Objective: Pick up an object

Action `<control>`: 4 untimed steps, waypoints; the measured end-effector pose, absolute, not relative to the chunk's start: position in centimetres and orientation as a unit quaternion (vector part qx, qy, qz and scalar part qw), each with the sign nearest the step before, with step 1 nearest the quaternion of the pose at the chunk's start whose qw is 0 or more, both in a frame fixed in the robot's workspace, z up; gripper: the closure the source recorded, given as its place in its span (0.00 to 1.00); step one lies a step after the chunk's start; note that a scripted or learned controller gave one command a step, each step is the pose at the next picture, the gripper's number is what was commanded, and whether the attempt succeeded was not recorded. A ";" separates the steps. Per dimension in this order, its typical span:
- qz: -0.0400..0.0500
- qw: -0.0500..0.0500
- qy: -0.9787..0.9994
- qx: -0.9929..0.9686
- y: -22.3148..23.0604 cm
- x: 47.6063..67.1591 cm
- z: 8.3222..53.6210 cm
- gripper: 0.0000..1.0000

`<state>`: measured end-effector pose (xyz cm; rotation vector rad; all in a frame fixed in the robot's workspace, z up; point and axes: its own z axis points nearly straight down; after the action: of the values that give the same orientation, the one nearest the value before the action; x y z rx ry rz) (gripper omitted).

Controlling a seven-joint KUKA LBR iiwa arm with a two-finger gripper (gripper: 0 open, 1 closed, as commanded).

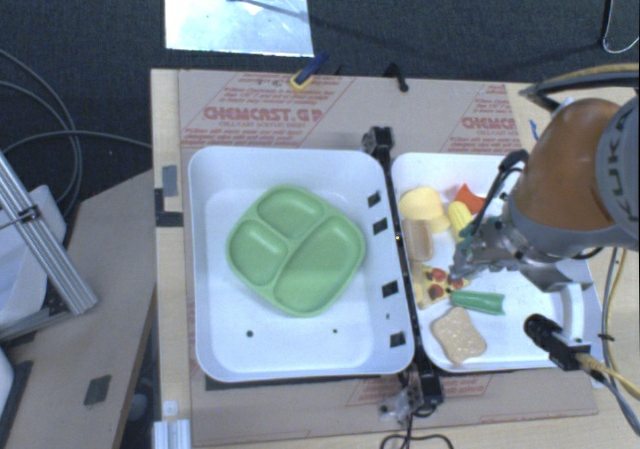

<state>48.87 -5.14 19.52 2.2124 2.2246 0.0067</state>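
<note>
The arm is hanging over the right bin (pixel 540 355), its gripper (pixel 466 263) reaching down among the toy foods, just above a small red-and-yellow piece (pixel 436 284). How the pincer stands I cannot tell (the wrist is hiding it). Nearby are lying a green bean pod (pixel 479 302), a bread slice (pixel 458 335) nearer, and a yellow piece (pixel 421 203) farther. This looks like the approach; next it needs to descend, close and lift.

1. The divided plate (pixel 296 250) in the left bin (pixel 215 337) was pale green; both bins were white.
2. The right bin (pixel 520 347) held a yellow piece (pixel 421 203), a green strip (pixel 478 302) and a tan slice (pixel 459 335) (speckled).
3. The arm (pixel 572 169) showed orange above grey.
</note>
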 end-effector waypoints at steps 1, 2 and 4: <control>0.001 0.001 0.710 0.704 -0.7 50.1 20.6 1.00; 0.002 0.000 0.711 0.703 5.4 51.5 22.1 1.00; 0.001 0.001 0.709 0.706 3.1 48.7 29.6 1.00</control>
<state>48.71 3.15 29.58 2.2158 2.2256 0.0027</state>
